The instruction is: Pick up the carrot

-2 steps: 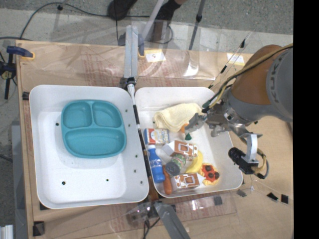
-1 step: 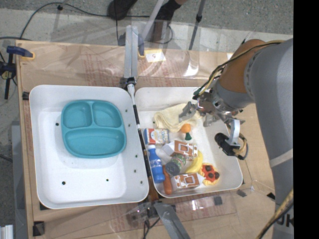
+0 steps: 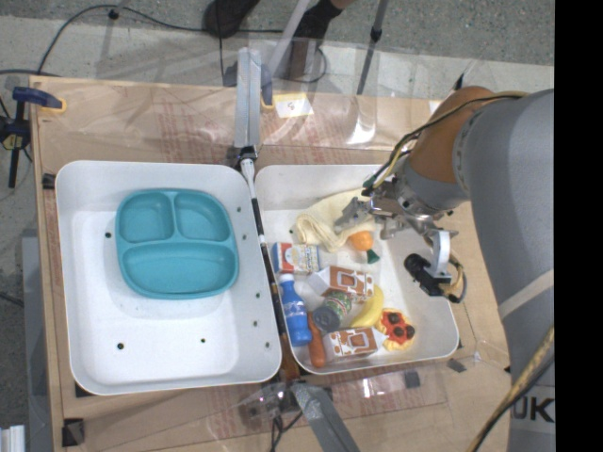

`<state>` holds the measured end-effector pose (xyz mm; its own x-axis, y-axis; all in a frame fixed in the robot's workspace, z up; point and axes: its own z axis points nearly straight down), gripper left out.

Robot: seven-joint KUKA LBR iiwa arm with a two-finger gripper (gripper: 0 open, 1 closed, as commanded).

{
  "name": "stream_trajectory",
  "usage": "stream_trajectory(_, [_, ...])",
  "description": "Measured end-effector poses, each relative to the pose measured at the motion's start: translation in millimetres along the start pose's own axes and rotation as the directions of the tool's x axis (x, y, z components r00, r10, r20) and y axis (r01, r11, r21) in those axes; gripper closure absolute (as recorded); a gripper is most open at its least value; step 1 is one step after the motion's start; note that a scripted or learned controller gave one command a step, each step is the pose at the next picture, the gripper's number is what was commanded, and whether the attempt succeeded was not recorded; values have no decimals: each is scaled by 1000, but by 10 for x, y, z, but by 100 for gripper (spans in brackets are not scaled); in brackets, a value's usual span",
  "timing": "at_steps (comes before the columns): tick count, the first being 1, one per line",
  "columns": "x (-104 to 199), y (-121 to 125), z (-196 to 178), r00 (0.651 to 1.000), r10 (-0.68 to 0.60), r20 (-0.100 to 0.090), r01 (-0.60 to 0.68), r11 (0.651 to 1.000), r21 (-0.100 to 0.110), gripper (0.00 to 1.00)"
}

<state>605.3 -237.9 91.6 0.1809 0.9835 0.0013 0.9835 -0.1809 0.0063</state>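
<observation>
- I see one carrot (image 3: 361, 241) — a small orange stub with a green tip at its lower right — lying in the right bin (image 3: 283, 185), upper middle, just beside the yellow cloth (image 3: 325, 222).
- The gripper (image 3: 363, 217) sits just above the carrot, at its upper left; from my seat I cannot tell whether it is released or clenched, and I see nothing held in it.
- One arm (image 3: 490, 158), smooth grey with an orange band, reaches in from the right over the right bin's far corner.
- Around the carrot I count one crumpled yellow cloth, two small brown-and-white cartons (image 3: 350, 281), one white carton (image 3: 294, 257) with red and green print, one blue bottle (image 3: 295, 314), one round dark can (image 3: 332, 311), one curved yellow banana (image 3: 369, 307), and one red and yellow toy (image 3: 398, 328) with dark spots near the bin's lower right corner.
- A red-orange thing (image 3: 317, 349) lies at the bin's lower edge; I cannot tell what it is.
- Two bins — both shallow, white, smooth, with rounded corners — stand side by side, rims touching.
- The left bin (image 3: 85, 281) holds one teal plate (image 3: 176, 242), glossy, rounded, split into three compartments.
- The bench (image 3: 141, 125) is pale brown under a clear sheet.
</observation>
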Motion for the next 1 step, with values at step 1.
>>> stream_trajectory(1, [8,15,-123,1000,-5,0,5,1000,-2,100])
